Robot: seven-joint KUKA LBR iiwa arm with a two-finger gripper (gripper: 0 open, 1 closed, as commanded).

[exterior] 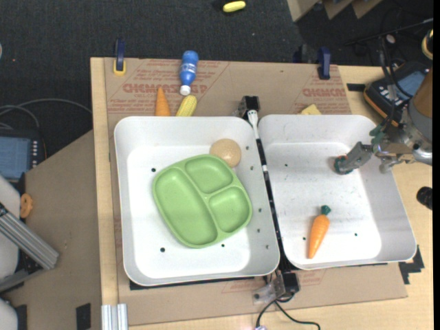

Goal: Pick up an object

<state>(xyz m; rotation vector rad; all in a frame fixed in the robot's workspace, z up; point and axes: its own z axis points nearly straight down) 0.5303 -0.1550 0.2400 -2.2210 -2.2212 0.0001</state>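
Tool (344, 162) hovered low over the right bin (392, 205), toward that bin's far right corner, reaching in from the bench's right edge; could not tell whether open or closed, and saw nothing between its tips. Found a toy carrot (317, 232) lying in the same bin near the near edge, green top pointing away, well apart from the tool. Saw in the left bin (134, 184) a green divided plate (201, 199) lying flat near the middle, with a tan round thing (226, 151) touching its far rim. Noted on the bench (103, 150) beyond the left bin's far edge a blue-and-white bottle (188, 71), a small orange cone-shaped thing (161, 102) and a yellow piece (187, 105) just beside it. Spotted a yellow object (234, 7) on the dark floor past the bench's far edge.
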